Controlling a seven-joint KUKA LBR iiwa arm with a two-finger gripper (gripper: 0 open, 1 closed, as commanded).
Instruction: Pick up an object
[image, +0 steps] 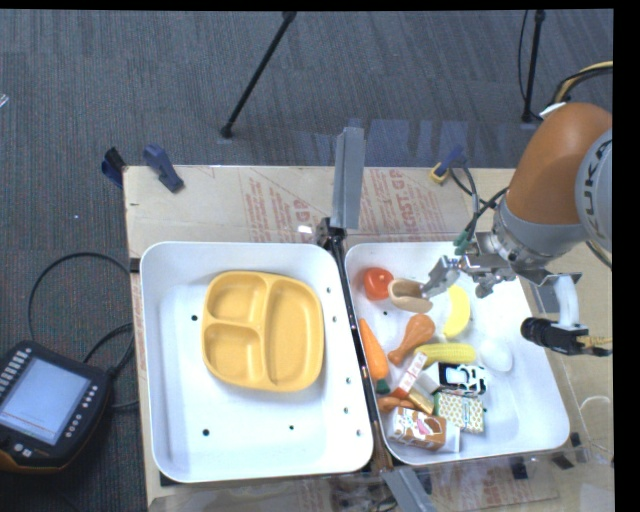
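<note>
Hovering over the right bin, end effector (458, 274) not yet on any object.

Left bin (165, 400) carried a yellow divided tray (264, 329), well apart from the arm. Right bin (530, 400) held the candidates: red tomato (377, 282) at its left, orange carrot (372, 350) along the dividing wall, a tan scoop-like piece (409, 294), drumstick (411, 336), two yellow banana pieces (457, 310), and small cartons (420, 428) crowded at the near edge. End effector sat above the tan piece and upper banana; nothing visible between its fingers. Whether they were spread or pressed together could not be told at this angle. Judged step: approach, pre-grasp. Next move would call for a straight descent onto one isolated item, probably the tan piece or banana, avoiding the crowded cartons.
</note>
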